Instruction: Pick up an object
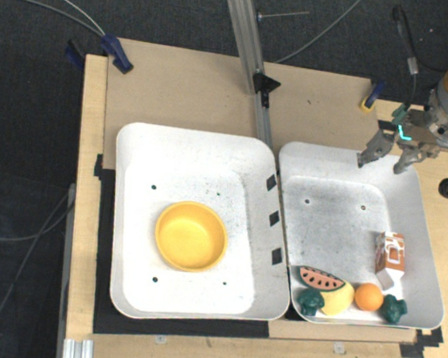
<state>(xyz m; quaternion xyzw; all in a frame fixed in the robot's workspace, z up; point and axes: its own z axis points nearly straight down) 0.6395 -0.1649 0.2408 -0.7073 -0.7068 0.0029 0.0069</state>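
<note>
Small toy objects in the right white bin [415, 206], two-finger claw [388, 158] above.
Orange ball [368, 297], yellow fruit [339, 298], watermelon slice [323, 279], two green pieces [392, 308] and a brown-white carton [391, 253] lie near the bin's front right corner. The claw hangs over the far rim, fingers spread apart, holding nothing. A yellow round bowl [191, 235] sits in the left bin [141, 164].

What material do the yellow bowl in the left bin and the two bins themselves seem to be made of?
The yellow bowl looks like smooth plastic: even colour, a soft sheen, rounded rim. The left bin and the right bin look like moulded white plastic with rounded corners; their floors are matt with grey scuffs and specks. Painted metal cannot be ruled out from this view.
</note>
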